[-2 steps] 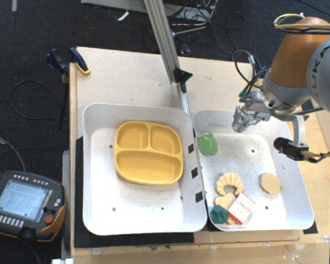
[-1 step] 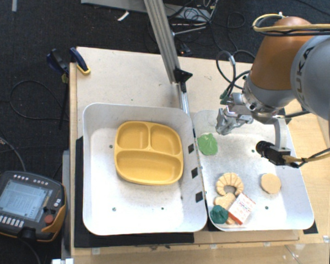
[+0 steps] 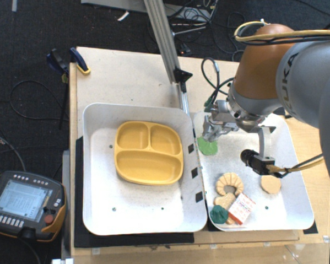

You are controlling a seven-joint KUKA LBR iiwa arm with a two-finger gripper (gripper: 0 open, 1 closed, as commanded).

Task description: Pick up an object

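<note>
My gripper (image 3: 210,134) hangs over the left side of the right bin (image 3: 293,218), just above a flat green piece (image 3: 207,147) that lies by the bin's left wall. Its fingers point down at that piece and look close together, though their state is not plain. Nearer the front of the same bin lie a tan ring-shaped pretzel (image 3: 229,184), a round tan cookie (image 3: 271,185), a small red and white box (image 3: 241,209) and a dark green lump (image 3: 219,214).
A yellow divided plate (image 3: 149,153) lies in the left bin (image 3: 95,208). A slanted metal pole (image 3: 164,40) crosses above the bench between the bins. A teach pendant (image 3: 23,204) sits off the bench at the lower left.
</note>
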